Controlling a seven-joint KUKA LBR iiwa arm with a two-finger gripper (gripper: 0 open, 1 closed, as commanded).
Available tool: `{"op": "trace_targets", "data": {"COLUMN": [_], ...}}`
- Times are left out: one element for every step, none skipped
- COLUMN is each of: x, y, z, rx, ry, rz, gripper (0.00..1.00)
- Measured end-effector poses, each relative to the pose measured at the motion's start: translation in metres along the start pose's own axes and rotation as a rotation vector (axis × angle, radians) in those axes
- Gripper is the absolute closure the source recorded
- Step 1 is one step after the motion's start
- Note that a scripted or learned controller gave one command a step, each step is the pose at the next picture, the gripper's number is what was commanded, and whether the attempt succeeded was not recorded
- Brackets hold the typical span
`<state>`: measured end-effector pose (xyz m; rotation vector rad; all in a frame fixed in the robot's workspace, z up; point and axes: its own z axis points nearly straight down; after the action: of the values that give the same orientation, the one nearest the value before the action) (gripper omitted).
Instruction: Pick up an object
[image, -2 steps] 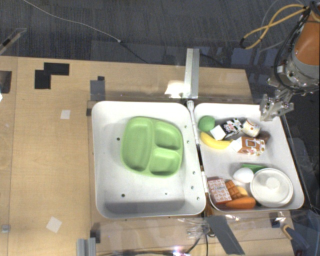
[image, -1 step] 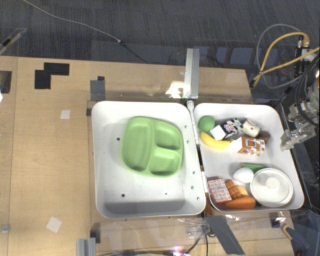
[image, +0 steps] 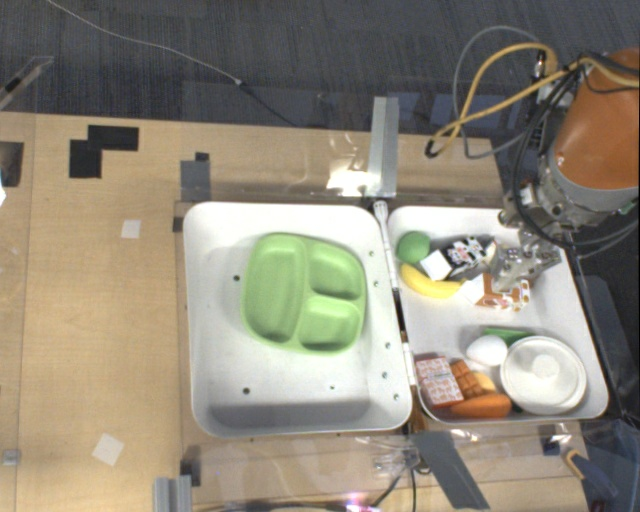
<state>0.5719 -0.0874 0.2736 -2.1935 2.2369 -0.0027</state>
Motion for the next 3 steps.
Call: {"op": "trace_targets", "data": {"x": [0.064,0.105,0.093], "y": [0.03,0.056,-0.018], "z": [-0.007,0.013,0.021], "rx": [-0.003,-0.006,-0.004], "ry": [0.004,0.002,0.0], "rz": [-0.291,-0.637,-0.871], "gripper": [1.0,1.0,1.0]}}
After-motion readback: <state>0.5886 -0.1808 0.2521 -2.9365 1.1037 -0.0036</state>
